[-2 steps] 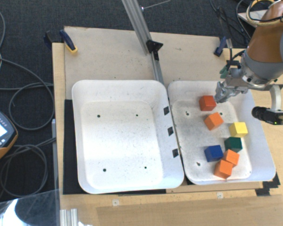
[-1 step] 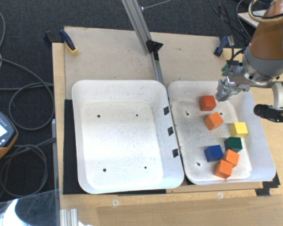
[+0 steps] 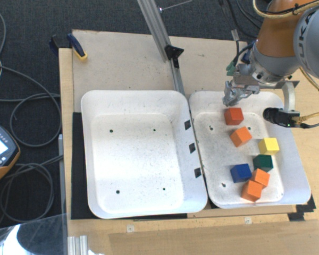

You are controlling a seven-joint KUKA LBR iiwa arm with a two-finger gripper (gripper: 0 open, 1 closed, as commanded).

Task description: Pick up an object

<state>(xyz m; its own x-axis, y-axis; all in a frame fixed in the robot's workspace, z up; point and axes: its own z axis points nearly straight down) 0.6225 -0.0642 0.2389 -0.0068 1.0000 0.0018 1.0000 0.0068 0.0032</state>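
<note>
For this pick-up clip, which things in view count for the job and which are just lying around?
Job:
gripper, above the red block
orange blocks
yellow block
green block
blue block
right bin, holding them all

Lying about:
left bin
blue-and-yellow clamp
cables

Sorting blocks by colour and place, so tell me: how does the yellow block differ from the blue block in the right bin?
The yellow block is yellow; the blue block is dark blue. The yellow block lies near the right bin's right side, while the blue block sits lower and further left. The yellow block stands just above a green block; the blue block lies to the left of that green block. Both are small cubes resting on the bin floor, away from the gripper.
</note>
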